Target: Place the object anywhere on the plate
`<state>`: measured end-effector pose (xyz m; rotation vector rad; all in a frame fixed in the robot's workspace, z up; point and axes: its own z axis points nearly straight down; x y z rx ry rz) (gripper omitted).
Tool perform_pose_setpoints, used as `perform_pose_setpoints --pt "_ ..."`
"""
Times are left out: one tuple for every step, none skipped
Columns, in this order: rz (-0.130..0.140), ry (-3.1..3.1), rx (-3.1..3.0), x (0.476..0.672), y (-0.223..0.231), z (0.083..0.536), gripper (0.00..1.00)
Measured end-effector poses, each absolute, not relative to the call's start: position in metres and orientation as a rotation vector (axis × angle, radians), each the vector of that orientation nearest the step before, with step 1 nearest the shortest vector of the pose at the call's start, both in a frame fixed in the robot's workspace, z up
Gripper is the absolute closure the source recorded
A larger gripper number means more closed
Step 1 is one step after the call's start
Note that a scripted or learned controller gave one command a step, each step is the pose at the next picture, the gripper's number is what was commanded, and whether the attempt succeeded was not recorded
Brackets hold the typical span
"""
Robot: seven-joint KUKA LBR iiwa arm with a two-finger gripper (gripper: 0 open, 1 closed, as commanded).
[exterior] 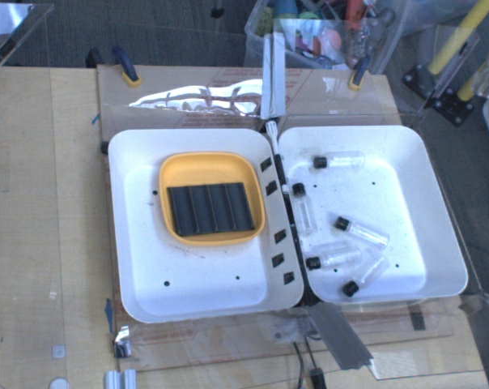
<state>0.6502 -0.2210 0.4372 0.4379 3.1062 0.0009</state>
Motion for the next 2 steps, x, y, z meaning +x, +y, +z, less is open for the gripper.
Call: perform_pose_setpoints --pt "0.001 3.134 -0.115 0.65 -0.222 0.437 1.0" --pt "-0.004 3.067 -0.625 0.668 -0.221 0.437 1.0"
